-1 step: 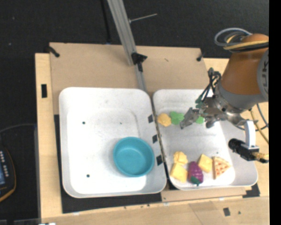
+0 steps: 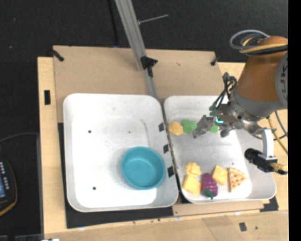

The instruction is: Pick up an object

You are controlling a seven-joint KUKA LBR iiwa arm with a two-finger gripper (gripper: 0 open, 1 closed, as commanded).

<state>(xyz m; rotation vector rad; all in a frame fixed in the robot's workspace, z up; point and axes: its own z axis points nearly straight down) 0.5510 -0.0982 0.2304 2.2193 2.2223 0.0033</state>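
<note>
Arm body (image 2: pixel 261 79) is overhanging the right bin (image 2: pixel 256 192) and blocking the back part of it; the wrist hardware is merging with dark cabling, so outlines there are hard to read. Gripper (image 2: pixel 209 126) is hanging low over the bin's upper middle, fingers (image 2: pixel 200 128) pointing toward the divider between the bins. Fingers are looking parted, though how wide is not clear, and a green object (image 2: pixel 189 126) is sitting right at their tips; whether it is between them or just behind cannot be told. It is small, bright green, shape partly covered. A yellow piece (image 2: pixel 176 128) is lying just beyond the green one, further from the fingers. Well below the fingers, a cluster is resting: yellow blocks (image 2: pixel 192 177), purple item (image 2: pixel 209 184), pizza slice (image 2: pixel 235 177). Blue bowl (image 2: pixel 142 167) is sitting in the left bin (image 2: pixel 90 114).
</note>
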